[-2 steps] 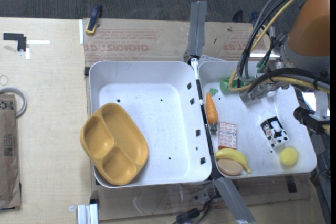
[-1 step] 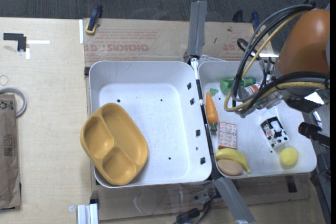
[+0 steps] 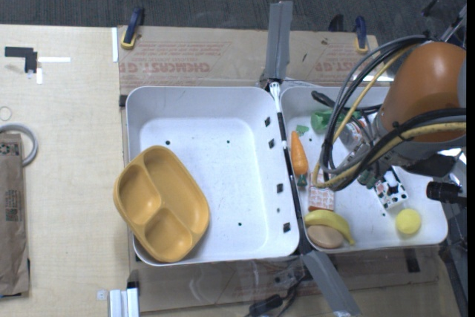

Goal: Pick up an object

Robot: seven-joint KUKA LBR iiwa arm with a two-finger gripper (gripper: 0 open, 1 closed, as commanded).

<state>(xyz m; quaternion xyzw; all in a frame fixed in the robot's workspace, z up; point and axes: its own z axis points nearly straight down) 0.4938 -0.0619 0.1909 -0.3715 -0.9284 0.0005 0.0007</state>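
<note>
- From my seat, I see two white bins side by side on the bench: the left bin (image 3: pixel 215 104) and the right bin (image 3: pixel 438 232).
- The arm (image 3: pixel 427 89) reaches in from the right, its orange band sitting above the right bin, with black and yellow cables (image 3: pixel 349 122) looping down off it.
- The gripper (image 3: pixel 361 159) is low over the middle of the right bin, buried behind cables and wrist hardware; I cannot tell how it is set or whether it has anything.
- The things to pick lie in the right bin. A carrot (image 3: pixel 298 152) lies lengthwise along its left wall.
- Below the carrot there is a small red-and-white packet (image 3: pixel 320 198), then a banana (image 3: pixel 329 220) lying on a round brown object (image 3: pixel 324 236) in the near left corner.
- A yellow ball (image 3: pixel 408 222) sits near the front right corner, well apart from the banana.
- A small white block with dark spots (image 3: pixel 392 191) lies just above the ball, near the gripper.
- A green item (image 3: pixel 321 120) sits toward the back of that bin, partly hidden by cables.
- In the left bin, a yellow divided plate (image 3: pixel 161 203) rests tilted over the front left corner, overlapping the rim.
- Two blue clamps (image 3: pixel 133 26) hold the cardboard behind the bins.
</note>
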